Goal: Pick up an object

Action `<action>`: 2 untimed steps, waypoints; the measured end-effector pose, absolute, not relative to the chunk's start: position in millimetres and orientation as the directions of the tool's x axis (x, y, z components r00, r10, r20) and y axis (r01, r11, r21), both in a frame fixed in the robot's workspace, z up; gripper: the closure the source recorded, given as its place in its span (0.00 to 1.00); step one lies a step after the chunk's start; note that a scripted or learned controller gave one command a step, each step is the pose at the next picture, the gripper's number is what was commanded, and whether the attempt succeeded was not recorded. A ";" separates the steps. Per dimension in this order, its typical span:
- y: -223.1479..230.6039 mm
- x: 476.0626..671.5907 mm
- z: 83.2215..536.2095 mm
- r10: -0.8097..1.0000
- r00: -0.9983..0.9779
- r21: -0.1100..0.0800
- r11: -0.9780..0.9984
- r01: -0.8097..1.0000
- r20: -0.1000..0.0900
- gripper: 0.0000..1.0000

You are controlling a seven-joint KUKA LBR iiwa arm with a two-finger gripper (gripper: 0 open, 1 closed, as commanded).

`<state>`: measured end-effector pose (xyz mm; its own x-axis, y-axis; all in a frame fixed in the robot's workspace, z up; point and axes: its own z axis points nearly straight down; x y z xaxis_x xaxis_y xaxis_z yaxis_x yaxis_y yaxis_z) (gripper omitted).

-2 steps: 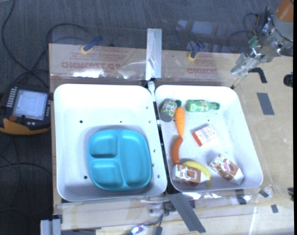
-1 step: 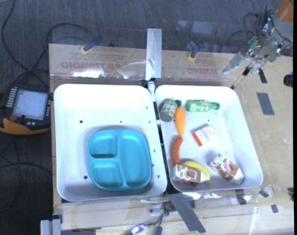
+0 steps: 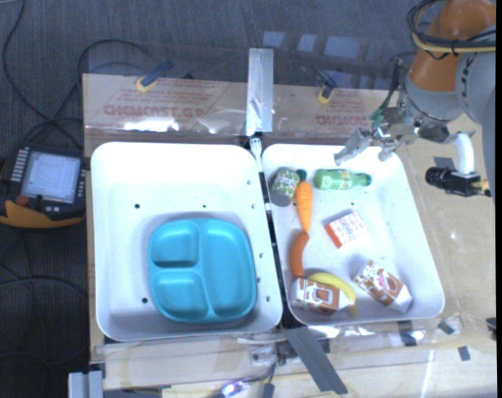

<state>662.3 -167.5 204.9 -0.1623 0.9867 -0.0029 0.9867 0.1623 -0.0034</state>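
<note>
My gripper hangs over the far rim of the right bin, open, with nothing between its fingers. Just below it in the bin lies a green bottle on its side. Left of the bottle stands a small can, and a carrot points toward the bin's front. A second orange piece lies below the carrot. A red and white packet rests mid-bin. At the front lie a banana, a brown carton and a red-white carton.
The left bin holds a blue divided plate near its front. A handheld pendant lies on the floor left of the bench. Cardboard lines the bench behind both bins.
</note>
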 end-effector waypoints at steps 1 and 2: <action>-109.1 671.1 130.3 0.983 -0.181 0.008 0.181 0.983 -0.008 0.00; -109.2 671.2 139.5 0.983 -0.182 0.007 0.182 0.983 -0.011 1.00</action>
